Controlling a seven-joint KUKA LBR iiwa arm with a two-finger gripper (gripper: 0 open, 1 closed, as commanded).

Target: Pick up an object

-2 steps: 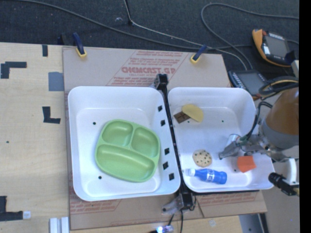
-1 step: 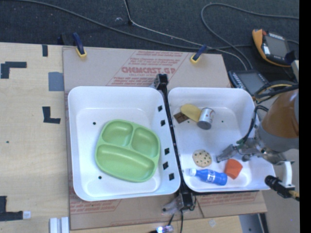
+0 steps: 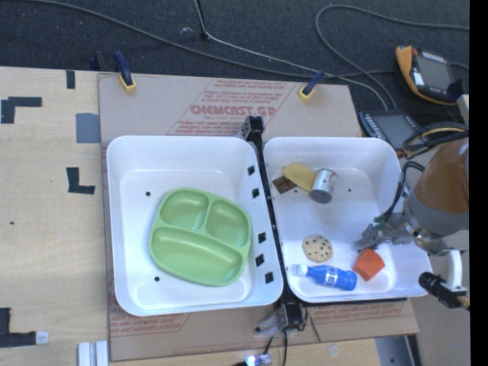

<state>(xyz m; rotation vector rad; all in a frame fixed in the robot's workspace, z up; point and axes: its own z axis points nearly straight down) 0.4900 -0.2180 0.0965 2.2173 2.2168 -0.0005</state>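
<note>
The right bin (image 3: 381,152) holds an orange block (image 3: 369,264), a blue bottle with a white cap (image 3: 327,276) lying on its side, a round cookie (image 3: 316,247), a small metal cup (image 3: 322,185) and a yellow piece (image 3: 300,176) beside a brown one. My gripper (image 3: 374,235) reaches in from the right. It hangs low over the right bin, just behind the orange block and to the right of the cookie. Nothing is visibly held in it.
The left bin (image 3: 126,155) carries a green divided plate (image 3: 200,235). A black divider with clips (image 3: 261,204) runs between the bins. Both bins rest on a cardboard sheet (image 3: 229,105) held by two clamps. Cables and a device lie on the dark floor behind.
</note>
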